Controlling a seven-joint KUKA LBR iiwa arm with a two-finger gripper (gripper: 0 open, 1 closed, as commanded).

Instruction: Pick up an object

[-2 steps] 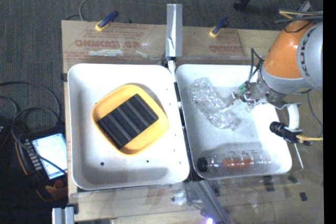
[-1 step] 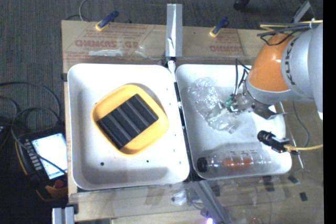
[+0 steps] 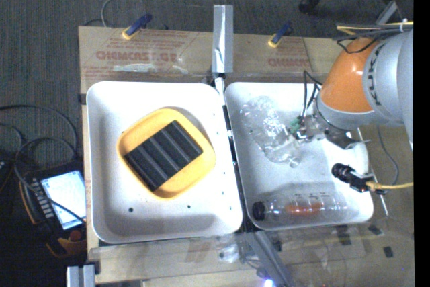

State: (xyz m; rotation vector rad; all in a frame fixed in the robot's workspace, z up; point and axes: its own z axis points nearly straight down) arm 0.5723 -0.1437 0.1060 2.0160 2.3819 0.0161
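Lettering reading "CHEMCAST GP" is showing on the desk [image 3: 144, 54] behind 2 bins. The pincer [image 3: 306, 128] is hanging over the right bin [image 3: 232, 101] beside crumpled clear plastic [image 3: 269, 128]; its grip state I cannot tell. A clear bottle [image 3: 302, 207] is lying lengthwise along the near wall, cap pointing left. A yellow tray [image 3: 166, 151] is sitting diagonally in the left bin [image 3: 101, 104].

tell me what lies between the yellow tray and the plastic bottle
In the camera view, the bins' meeting rims lie between the yellow tray and the plastic bottle.
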